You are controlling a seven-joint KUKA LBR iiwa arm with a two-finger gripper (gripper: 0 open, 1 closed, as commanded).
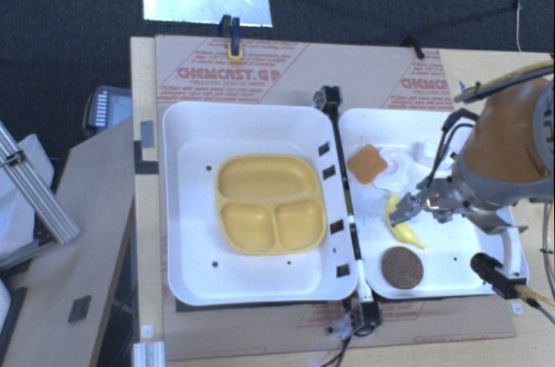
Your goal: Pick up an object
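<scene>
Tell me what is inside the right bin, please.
In the right bin lie an orange piece, a yellow banana-like toy and a brown disc. The arm covers the bin's right part, so anything there is hidden.

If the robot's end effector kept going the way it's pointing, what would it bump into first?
Probably the yellow banana-shaped toy: the end effector points left and down, right at it. Height is hard to judge from this view.
</scene>
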